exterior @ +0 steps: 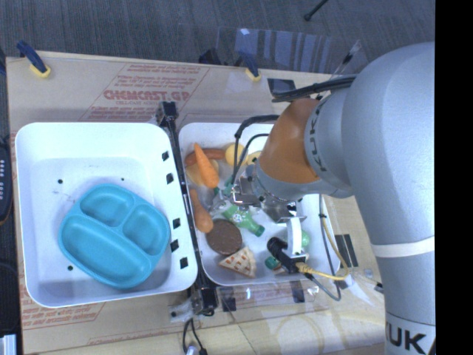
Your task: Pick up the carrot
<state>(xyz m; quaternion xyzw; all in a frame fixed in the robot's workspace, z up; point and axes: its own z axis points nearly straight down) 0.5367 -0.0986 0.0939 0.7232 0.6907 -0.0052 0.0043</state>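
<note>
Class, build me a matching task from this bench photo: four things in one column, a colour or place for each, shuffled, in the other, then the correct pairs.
Things:
1. divided plate
2. carrot
3. pizza slice
4. round patty

Descriptions:
A. brown disc
B. blue, in the left bin
C. orange, near the right bin's far left corner
D. triangular, at the right bin's near edge

Pairs: 1-B, 2-C, 3-D, 4-A

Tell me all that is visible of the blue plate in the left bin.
The blue plate looks like smooth light-blue plastic, rounded in outline, with three shallow compartments split by raised ridges. It lies flat and face up on the floor of the left bin, toward its front, with nothing in it. Nothing but the bin touches it.
</note>
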